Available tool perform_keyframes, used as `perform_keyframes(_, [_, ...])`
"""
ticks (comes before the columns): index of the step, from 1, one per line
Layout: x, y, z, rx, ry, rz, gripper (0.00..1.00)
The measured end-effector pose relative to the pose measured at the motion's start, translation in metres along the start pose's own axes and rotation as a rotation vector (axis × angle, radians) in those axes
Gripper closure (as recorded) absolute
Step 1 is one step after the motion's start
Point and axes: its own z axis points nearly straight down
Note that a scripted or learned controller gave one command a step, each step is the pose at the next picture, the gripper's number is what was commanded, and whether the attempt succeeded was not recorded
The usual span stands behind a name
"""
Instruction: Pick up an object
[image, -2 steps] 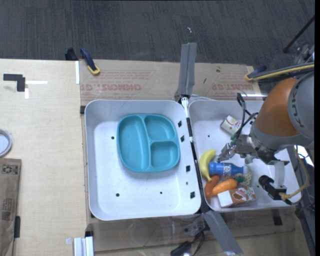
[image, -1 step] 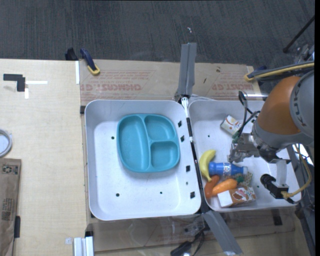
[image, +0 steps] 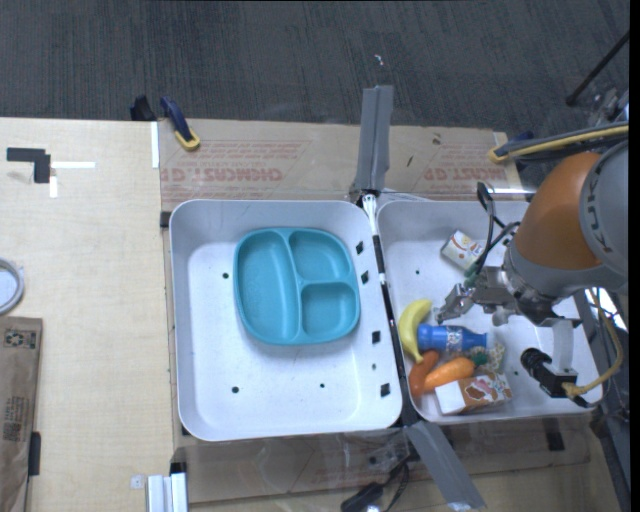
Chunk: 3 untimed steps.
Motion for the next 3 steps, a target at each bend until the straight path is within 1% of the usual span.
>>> perform_keyframes(1, [-0.052, -0.039, 0.018, -0.002, 0.0, 0.053, 0.0])
perform_keyframes(2, [-0.052, -0.039, 0.01, -0.001, 0.001, 0.055, 1.0])
perform_keyframes(3, [-0.028, -0.055, -0.117, -0.001, 0.0, 0.282, 1.0])
